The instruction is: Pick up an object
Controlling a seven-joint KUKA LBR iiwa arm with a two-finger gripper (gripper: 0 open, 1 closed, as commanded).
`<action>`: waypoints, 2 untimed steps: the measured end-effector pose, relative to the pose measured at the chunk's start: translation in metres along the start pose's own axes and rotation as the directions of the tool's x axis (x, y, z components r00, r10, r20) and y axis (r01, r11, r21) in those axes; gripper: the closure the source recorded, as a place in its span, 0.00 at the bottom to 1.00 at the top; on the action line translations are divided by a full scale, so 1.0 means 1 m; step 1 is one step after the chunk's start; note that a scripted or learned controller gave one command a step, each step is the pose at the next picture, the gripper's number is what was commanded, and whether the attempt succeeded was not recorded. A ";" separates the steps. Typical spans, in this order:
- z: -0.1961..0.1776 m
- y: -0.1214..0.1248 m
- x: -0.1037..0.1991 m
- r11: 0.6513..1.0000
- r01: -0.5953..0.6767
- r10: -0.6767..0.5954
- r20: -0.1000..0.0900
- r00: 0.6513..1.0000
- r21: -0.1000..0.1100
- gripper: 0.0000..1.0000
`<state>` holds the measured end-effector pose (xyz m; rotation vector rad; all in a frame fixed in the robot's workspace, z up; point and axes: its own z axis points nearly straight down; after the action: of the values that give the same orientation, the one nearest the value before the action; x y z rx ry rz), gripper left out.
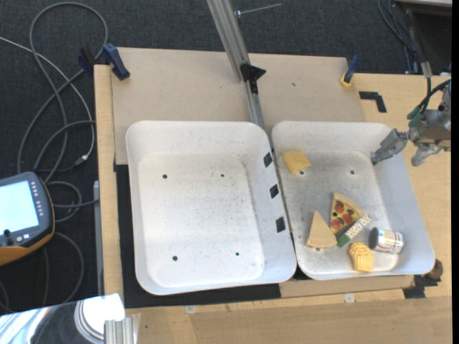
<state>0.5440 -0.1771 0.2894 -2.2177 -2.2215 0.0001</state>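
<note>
While five toys lie in your right bin (401, 192), one yellow block (296, 161) sits near its far-left corner; one wedge (320, 231), one pizza slice (346, 215), one can (386, 241) and one corn piece (362, 257) cluster near its front. Your claw (401, 152) hangs spread and unladen over that bin's far-right rim.

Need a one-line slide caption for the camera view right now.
Open gripper hovers at the right bin's rim; toy pizza slice lies inside.

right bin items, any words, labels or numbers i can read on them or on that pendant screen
None can be read.
Small can: label print too blurred.
Red-and-white packet: print too small.
Pizza slice toy: no text.
Pendant screen: glare, nothing legible.
</note>
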 end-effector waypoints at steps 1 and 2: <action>0.000 0.000 0.000 1.000 0.000 0.000 0.000 1.000 0.000 0.00; 0.057 -0.009 -0.002 1.000 -0.002 0.002 -0.001 1.000 0.005 0.00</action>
<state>0.5346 -0.1787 0.2321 -2.2169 -2.2158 0.0048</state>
